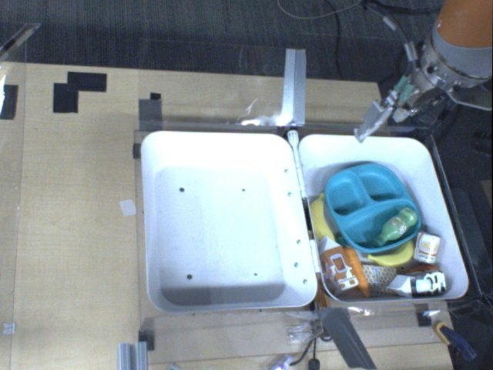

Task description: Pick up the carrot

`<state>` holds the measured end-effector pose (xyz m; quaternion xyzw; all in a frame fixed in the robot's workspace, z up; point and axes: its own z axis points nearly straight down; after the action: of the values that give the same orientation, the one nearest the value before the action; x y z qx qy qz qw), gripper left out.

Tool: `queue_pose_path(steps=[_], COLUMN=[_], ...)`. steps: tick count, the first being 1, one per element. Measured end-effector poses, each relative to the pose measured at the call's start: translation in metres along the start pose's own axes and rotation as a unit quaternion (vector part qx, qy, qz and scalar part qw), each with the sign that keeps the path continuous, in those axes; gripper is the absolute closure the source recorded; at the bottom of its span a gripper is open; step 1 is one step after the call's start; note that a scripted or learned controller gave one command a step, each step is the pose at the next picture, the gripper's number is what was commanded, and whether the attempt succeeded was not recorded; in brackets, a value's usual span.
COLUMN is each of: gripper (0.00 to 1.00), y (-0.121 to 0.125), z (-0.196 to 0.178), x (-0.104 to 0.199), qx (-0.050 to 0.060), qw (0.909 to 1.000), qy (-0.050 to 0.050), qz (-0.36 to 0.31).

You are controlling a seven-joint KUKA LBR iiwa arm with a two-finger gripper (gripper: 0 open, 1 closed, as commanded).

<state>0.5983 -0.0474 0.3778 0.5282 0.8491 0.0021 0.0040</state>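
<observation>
Low in the frame, along the near wall of the right bin (451, 230), lie a black-and-white bottle (425, 284) and a brown-orange packet (337, 267) with white lettering. Just right of the packet sits a slim orange shape (362, 274), partly under the other things; this may be the carrot, though the view is too coarse to be sure. Above them a blue divided plate (367, 195) rests tilted on a yellow item (320, 214), with a green bottle (399, 224) lying in its lower compartment and a small jar (427, 247) just beside its lower right edge. The left bin (216, 222) fills the middle of the frame. In the upper right the grey arm (462, 48) with its orange band slants down to the gripper (371, 124), which hangs over the right bin's far rim, well apart from the orange shape. Whether it is released or clenched cannot be told.
</observation>
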Motion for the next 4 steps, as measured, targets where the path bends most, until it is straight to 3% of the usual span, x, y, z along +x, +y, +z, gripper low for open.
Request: queue_pose_path(steps=[1, 2, 3, 4], gripper=[0.0, 0.0, 0.0, 0.0], y=[0.03, 0.087, 0.045, 0.112], z=[-0.059, -0.059, -0.059, -0.058], x=[0.013, 0.021, 0.043, 0.065], qx=[0.0, 0.0, 0.001, 0.0], qw=[0.9963, 0.9896, 0.997, 0.9893], qy=[0.0, 0.0, 0.001, 0.001], qz=[-0.086, -0.144, -0.078, -0.146])
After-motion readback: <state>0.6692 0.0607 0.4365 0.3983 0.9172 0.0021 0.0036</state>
